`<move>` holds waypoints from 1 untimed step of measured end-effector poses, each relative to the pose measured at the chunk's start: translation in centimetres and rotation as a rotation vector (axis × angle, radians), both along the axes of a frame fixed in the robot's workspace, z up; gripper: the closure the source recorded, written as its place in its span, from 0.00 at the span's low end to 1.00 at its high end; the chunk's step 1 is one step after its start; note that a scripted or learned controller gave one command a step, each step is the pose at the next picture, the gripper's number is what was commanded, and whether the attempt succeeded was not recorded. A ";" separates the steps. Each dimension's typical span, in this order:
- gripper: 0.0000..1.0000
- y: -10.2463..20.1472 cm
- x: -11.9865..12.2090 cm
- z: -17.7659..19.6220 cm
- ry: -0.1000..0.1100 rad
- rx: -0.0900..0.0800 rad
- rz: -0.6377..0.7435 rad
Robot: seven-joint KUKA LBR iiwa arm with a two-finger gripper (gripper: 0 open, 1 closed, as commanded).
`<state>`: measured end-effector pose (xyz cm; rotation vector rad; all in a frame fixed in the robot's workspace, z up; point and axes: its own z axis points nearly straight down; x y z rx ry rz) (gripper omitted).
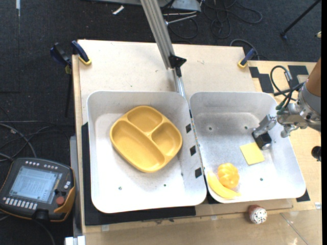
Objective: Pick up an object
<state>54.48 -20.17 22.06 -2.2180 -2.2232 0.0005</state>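
Three things lie in the right bin [286,182]: a flat yellow square [252,153], a rounded yellow lump [228,173] and a yellow banana [220,189] curving along the front wall, the lump just touching the banana. The gripper [263,137] hangs at the right side of this bin, just above the far corner of the square; whether its tips are spread or pressed together I cannot tell from here, and nothing shows between them.

My guess is the square is light and soft, like a sponge or pad. It lies flat, so it offers only its thin edges to pinch. The lump looks rounder and taller and would probably be easier to close on across its middle. The banana is likely smooth plastic and may roll, and it sits hard against the wall.

Both bins look smooth and slippery, with sloping sides. The left bin [102,111] holds a yellow divided plate [146,138], stiff and wide. On the counter [127,65] a small speckled ball [257,214] sits in front of the right bin. Open floor lies around the square.
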 end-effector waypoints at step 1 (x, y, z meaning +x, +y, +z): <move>0.00 0.0 0.0 0.0 0.000 0.000 0.000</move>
